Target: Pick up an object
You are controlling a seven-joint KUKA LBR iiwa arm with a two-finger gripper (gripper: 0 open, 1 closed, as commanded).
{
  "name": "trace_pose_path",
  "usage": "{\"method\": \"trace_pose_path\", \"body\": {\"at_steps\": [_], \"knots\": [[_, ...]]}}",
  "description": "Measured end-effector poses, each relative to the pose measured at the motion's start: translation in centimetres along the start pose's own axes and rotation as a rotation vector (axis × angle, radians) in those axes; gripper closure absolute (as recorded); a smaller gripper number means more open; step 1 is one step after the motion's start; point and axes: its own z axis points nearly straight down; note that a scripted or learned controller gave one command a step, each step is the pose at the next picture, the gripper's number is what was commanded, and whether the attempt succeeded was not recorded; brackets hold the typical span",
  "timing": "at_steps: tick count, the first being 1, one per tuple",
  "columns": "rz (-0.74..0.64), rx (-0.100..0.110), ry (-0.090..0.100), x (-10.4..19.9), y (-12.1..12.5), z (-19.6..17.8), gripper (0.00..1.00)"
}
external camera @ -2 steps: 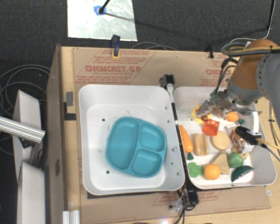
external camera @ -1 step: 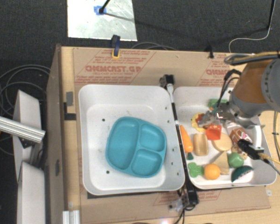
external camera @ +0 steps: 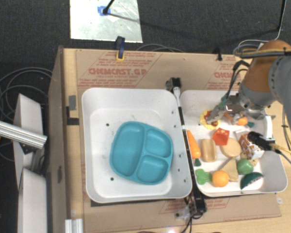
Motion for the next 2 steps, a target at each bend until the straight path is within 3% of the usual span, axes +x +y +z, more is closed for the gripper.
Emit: {"method": "trace_pose_path", "body": {"at_steps": [1, 2], "knots": [[0.004, -0.039, -0.017, 1.2, -6.1, 0.0, 0.0], [-0.005, -0.006, -0.008, 0.5, 2.4, 0.0, 0.0]]}}
